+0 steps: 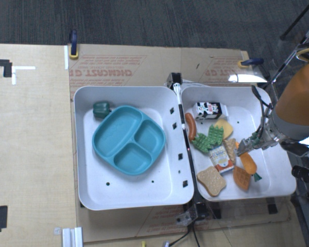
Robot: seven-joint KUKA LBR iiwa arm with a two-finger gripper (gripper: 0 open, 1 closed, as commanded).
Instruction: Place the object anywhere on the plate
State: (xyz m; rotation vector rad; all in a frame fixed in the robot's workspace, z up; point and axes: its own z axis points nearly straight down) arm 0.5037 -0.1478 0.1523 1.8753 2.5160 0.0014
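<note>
Currently, my hand (243, 146): low in right bin (278, 187); grip state cannot be told.
Plate (129, 139): left bin (87, 189), centre.
Toy food (216, 138): at my hand's nine o'clock.

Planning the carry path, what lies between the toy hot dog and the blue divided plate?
In the camera view, the two white bins' adjoining walls separate the red toy hot dog from the blue divided plate.

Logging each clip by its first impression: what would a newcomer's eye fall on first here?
First, the teal three-compartment plastic plate sitting in the left white bin, with a small dark green object beside its upper left edge. Next, the cluster of toy food in the right white bin: a black-and-white carton, a slice of bread, a red sausage. The pincer is over that pile.
</note>
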